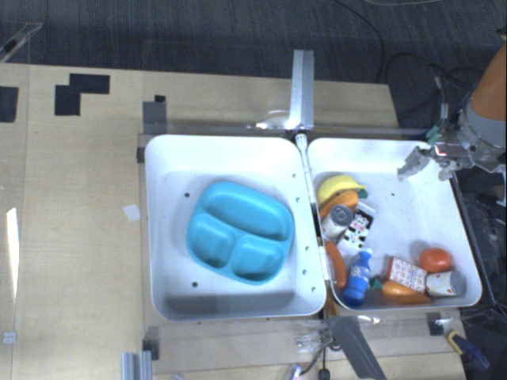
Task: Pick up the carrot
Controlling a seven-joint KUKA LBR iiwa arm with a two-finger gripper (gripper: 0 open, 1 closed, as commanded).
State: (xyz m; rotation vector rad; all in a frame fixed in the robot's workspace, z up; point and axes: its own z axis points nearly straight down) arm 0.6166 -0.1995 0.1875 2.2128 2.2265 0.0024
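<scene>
The hand [428, 155] is seen above the upper right corner of the right bin [467, 236], with its fingers spread apart and nothing held between them. The carrot [337, 264] is found well apart from it, lying along the left wall of the same bin, just beside a blue bottle [358, 277]. A blue divided tray [239, 232] is placed in the left bin [170, 180] on the worktop [71, 236].

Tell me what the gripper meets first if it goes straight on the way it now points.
The gripper points left and down over the right bin. Bare bin floor probably comes first; the banana lies further along, though depth is unclear.
</scene>
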